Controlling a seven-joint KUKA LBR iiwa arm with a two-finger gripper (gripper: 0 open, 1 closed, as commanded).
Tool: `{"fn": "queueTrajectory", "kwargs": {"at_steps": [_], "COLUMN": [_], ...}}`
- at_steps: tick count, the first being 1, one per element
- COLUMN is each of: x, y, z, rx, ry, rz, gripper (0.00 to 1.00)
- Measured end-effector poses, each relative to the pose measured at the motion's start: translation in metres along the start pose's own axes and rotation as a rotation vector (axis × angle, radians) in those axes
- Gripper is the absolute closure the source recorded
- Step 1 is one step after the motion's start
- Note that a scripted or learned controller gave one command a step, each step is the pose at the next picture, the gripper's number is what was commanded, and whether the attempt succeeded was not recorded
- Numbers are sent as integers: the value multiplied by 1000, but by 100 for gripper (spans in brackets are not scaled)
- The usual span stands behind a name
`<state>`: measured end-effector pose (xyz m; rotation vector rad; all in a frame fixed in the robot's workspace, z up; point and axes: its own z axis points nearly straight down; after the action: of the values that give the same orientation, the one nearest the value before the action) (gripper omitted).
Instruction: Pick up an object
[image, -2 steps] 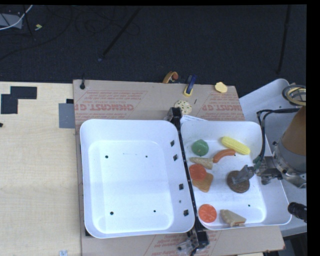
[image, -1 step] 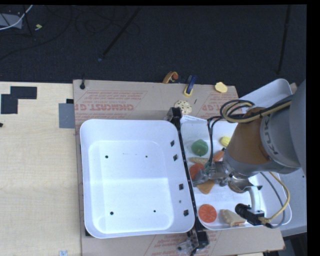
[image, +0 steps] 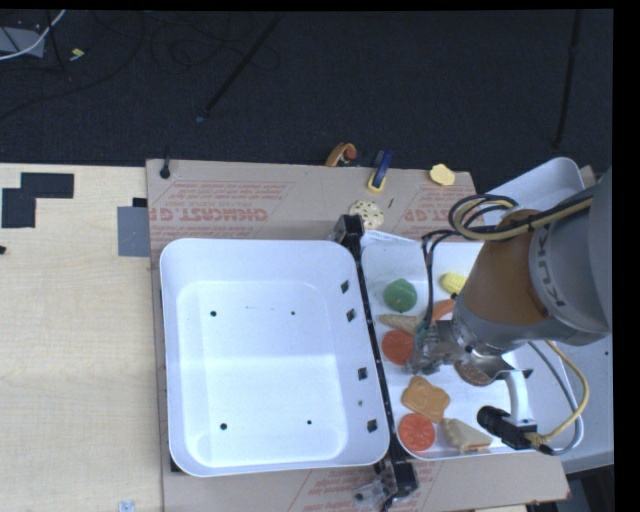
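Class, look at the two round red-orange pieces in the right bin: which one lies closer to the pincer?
The upper red round piece, just below the green ball, lies beside the pincer. The other red round piece sits at the bin's near edge, below the tan piece.

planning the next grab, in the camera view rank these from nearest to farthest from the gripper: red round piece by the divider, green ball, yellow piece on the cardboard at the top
From the gripper, in the right bin:
1. Red round piece, just to the gripper's left by the divider.
2. Green ball, farther up in the same bin.
3. Yellow piece, outside the bins on the cardboard at the top.
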<state>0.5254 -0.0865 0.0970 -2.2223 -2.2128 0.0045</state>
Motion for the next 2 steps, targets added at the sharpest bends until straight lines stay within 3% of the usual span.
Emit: {"fn": "queueTrajectory", "kwargs": {"at_steps": [1, 2], "x": [100, 199], "y": [72, 72], "z": [-96, -90], "rx": [-14, -3], "ry": [-1, 1], "rz": [-13, -14], "gripper": [100, 100]}}
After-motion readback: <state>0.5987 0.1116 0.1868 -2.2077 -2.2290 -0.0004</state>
